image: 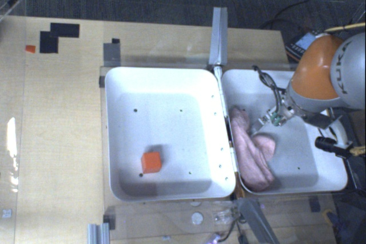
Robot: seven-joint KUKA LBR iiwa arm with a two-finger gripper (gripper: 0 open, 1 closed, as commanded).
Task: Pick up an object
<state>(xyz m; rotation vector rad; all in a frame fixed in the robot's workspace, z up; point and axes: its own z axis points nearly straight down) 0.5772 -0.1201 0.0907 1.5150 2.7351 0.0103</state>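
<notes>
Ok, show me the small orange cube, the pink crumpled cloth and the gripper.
small orange cube [151, 162], camera view, top face.
pink crumpled cloth [252, 152], camera view, middle fold.
gripper [271, 120], camera view, between its fingertips.

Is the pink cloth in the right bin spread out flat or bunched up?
Bunched up. The pink cloth lies as a long rumpled heap along the left wall of the right bin, with folds and thick lumps rather than a flat sheet.

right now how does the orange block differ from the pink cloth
The orange block is small, boxy and rigid-looking; the pink cloth is larger, soft and crumpled lengthwise. The block lies alone in the left bin; the cloth lies in the right bin, against its left wall, beside the gripper. Both rest on bin floors.
</notes>
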